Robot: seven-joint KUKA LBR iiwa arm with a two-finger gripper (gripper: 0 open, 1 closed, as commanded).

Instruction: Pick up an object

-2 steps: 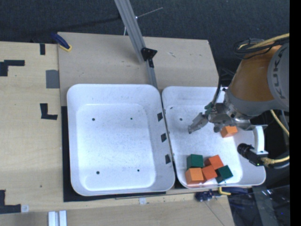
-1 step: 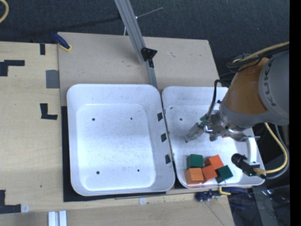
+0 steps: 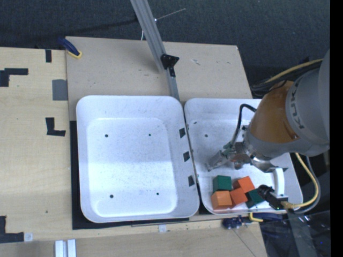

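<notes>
A cluster of small blocks sits in the near corner of the right shallow white plastic bin (image 3: 214, 116), just below and beside the grey two-finger gripper (image 3: 224, 159). The cluster holds a dark green cube (image 3: 222, 183), an orange cube (image 3: 221, 199) just in front of it, a second orange block (image 3: 245, 184) tilted to the right of the green one, a third orange piece (image 3: 238, 197) between them, and a dark teal block (image 3: 255, 197) at the right end. The blocks touch or nearly touch one another; their faces look matte and flat, with crisp edges.

The gripper hangs just above the green cube, a little up and to its left, apart from it as far as the slanted view lets me judge. Nothing sits between its fingers; the thin metal fingers seem to stand slightly apart, though they are small and blurred here and I cannot tell their state for sure.

The grey arm with its orange band (image 3: 273, 119) reaches in from the right, its bulky wrist over the right bin's far-right part and tilted down toward the bin floor. A black cable (image 3: 242, 116) loops along the wrist.

The left shallow white plastic bin (image 3: 128, 103) is smooth with rounded corners and a few small dark dots on its floor. Both bins rest on a pale wooden bench (image 3: 32, 159), and a grey metal bar (image 3: 150, 25) slants across the top.
</notes>
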